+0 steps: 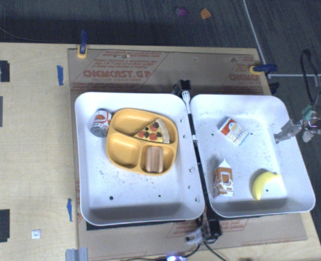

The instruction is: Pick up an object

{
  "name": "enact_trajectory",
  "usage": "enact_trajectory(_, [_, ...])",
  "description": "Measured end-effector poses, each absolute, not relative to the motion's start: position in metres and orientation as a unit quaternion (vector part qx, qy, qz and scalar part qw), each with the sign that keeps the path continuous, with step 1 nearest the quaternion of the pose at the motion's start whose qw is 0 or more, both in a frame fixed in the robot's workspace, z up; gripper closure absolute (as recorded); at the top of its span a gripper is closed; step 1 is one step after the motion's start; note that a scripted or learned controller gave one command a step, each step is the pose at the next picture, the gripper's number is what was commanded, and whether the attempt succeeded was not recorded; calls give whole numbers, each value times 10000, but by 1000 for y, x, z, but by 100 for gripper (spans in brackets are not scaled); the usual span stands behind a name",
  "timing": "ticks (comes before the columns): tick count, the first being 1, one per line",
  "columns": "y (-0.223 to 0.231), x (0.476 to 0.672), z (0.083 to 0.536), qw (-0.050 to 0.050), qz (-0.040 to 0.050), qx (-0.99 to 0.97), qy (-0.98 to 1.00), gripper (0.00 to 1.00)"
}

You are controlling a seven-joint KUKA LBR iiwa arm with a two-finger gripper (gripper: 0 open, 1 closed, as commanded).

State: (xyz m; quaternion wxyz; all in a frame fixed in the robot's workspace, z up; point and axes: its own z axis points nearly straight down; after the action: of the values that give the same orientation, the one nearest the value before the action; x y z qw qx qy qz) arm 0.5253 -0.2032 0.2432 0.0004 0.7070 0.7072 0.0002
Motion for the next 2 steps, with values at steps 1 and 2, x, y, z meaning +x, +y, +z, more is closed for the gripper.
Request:
enact_trajectory(1, [-182,546,102,12,4,7070,7072,0])
enact_trajectory(2, [-162,484,89,72,29,7072,7070,0])
